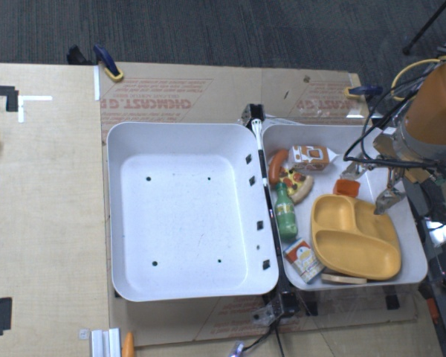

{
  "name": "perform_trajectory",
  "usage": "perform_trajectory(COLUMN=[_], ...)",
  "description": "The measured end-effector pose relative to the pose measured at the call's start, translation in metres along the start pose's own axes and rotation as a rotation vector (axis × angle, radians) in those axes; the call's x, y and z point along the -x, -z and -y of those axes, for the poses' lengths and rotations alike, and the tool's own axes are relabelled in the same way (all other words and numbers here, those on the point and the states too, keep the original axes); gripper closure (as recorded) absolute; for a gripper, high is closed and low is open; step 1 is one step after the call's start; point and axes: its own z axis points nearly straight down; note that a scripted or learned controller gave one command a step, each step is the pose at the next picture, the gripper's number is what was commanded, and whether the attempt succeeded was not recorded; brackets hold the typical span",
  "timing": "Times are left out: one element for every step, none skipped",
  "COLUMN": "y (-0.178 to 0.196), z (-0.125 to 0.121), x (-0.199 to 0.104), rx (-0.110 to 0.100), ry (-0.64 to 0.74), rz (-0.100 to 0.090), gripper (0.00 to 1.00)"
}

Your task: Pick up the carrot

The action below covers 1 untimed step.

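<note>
The carrot (277, 166) lies along the right bin's (412, 274) left wall, well left of the gripper (369, 187), which is spread and holds nothing.

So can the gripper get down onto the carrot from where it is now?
Probably yes. The carrot lies uncovered at the right bin's left edge, so it can be approached from above. However, the pizza slice touches it and the bin wall is close, leaving the gripper little room.

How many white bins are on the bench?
2. The left bin sits at the middle of the bench. The right bin is beside it and holds the toy food, such as the yellow tray and green bottle.
</note>
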Motion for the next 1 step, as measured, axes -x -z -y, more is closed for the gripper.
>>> perform_trajectory(y=[0.0038], z=[-0.0669], x=[0.011], rx=[0.005], ry=[-0.202], rz=[-0.006], gripper=[0.0])
